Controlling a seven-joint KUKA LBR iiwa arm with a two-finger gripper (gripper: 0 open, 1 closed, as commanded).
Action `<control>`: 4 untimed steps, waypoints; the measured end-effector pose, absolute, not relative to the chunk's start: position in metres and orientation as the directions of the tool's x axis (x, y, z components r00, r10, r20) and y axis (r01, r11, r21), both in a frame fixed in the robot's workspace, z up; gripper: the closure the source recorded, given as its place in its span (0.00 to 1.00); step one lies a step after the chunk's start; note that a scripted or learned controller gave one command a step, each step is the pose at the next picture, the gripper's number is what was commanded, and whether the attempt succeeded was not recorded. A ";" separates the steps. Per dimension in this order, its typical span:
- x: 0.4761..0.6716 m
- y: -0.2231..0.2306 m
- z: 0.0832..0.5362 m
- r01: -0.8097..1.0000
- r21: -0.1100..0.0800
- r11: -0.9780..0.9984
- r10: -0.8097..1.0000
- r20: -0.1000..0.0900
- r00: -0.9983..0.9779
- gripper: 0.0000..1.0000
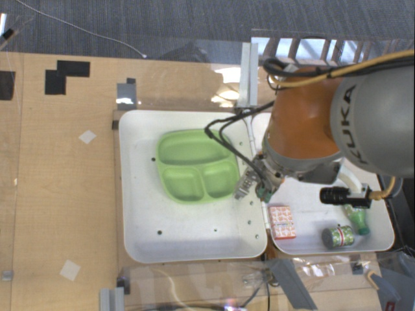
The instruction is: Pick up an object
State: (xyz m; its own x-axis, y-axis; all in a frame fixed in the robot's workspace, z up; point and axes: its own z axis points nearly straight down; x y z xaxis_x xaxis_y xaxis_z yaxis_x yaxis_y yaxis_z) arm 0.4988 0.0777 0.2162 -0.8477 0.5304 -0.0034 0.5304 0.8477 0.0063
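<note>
Because the end effector (249,185) hangs just over the right edge of the green divided tray (196,166), it may catch that rim or the wall between the bins and lift nothing. I cannot tell its state. The small can (339,236) lies well right of the tray, the patterned box (282,221) nearer.

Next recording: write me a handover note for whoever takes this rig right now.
Gripper: low over the divider between the bins, beside the right edge of the green tray; I can't tell if anything is held.
Left bin: holds the green tray, lying flat.
Right bin: holds a red-patterned box, a can and a green bottle near its front.
Done: no pick visible.
Left: grasp and lift one object.
</note>
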 end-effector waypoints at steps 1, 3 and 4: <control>0.487 0.143 0.177 0.787 0.002 0.616 0.787 0.000 -0.616 1.00; 0.487 0.227 0.199 0.974 0.001 0.228 0.974 0.000 -0.228 1.00; 0.487 0.219 0.185 0.996 0.000 -0.088 0.996 0.000 0.088 1.00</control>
